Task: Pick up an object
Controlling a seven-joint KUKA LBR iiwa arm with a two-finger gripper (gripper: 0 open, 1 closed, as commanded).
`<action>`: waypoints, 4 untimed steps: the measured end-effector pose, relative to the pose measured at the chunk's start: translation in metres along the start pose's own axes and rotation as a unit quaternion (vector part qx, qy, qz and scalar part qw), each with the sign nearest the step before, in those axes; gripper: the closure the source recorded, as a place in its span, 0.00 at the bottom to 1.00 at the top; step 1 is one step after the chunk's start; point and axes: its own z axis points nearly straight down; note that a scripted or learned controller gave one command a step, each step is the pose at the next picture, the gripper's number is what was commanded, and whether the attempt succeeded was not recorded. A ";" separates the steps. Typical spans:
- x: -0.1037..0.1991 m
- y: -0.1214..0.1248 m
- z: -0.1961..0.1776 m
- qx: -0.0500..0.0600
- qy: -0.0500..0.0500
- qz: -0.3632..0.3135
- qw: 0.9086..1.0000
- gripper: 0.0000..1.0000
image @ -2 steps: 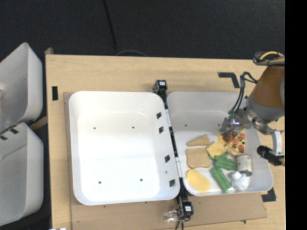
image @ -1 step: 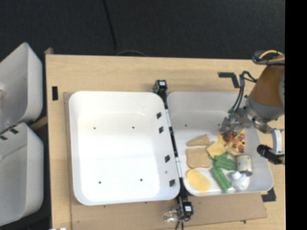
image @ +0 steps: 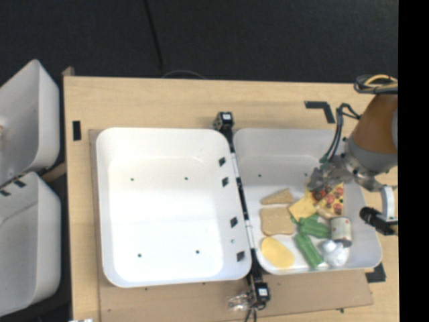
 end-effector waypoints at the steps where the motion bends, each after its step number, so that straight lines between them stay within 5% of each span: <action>1: 0.000 -0.022 -0.001 0.000 0.000 -0.001 1.000 1.00; 2: 0.056 -0.017 -0.100 0.006 -0.002 -0.002 1.000 1.00; 4: 0.143 0.036 -0.353 0.003 -0.003 -0.002 1.000 1.00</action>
